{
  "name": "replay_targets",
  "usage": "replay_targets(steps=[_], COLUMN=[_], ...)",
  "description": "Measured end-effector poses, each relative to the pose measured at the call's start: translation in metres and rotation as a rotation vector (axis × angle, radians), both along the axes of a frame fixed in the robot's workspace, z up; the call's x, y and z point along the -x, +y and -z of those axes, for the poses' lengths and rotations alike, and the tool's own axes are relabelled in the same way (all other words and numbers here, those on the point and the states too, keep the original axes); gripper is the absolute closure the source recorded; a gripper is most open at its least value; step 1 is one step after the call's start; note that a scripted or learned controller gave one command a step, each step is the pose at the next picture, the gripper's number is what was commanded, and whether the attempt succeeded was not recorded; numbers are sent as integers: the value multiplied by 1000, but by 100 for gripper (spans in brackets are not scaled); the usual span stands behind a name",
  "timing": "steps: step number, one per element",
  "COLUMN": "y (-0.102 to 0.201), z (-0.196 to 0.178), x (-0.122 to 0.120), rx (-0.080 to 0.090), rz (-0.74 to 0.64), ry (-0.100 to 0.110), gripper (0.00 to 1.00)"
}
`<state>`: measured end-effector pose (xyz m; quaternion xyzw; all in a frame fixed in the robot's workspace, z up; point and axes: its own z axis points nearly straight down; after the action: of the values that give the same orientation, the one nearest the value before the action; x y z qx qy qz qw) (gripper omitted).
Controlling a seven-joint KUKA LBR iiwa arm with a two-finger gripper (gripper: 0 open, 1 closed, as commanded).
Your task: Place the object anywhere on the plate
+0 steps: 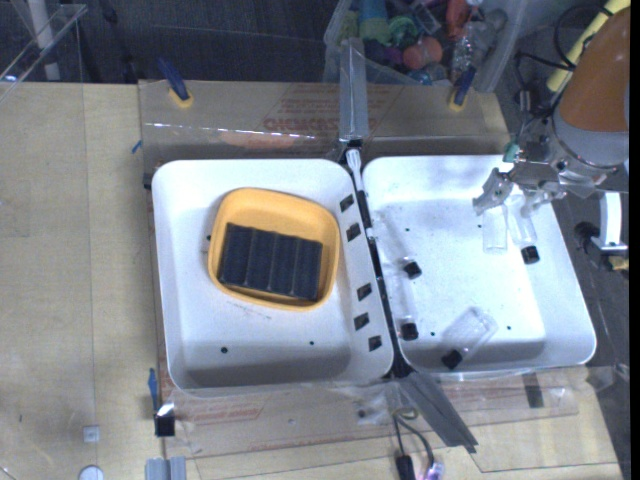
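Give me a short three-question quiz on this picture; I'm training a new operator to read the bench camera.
1. True or false: the dark ridged object lies on the yellow plate.
2. Which bin holds the plate: A) the left bin, B) the right bin?
3. Over which bin is the gripper?

Key: 1. True. 2. A. 3. The right bin, toward its far right corner.

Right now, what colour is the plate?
Yellow-orange, per the camera view: the plate holds a dark ridged block.
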<state>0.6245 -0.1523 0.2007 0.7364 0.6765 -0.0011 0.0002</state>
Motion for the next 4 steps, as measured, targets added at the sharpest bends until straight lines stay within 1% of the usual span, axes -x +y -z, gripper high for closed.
replay_targets(steps=[1, 2, 3, 4], y=[0, -8, -39, -53], z=[0, 10, 15, 13], x=[0, -20, -43, -27], rx=[0, 0, 1, -2], rz=[0, -240, -439, -725], ry=[-1, -5, -6, -3], gripper=[0, 0, 0, 0])
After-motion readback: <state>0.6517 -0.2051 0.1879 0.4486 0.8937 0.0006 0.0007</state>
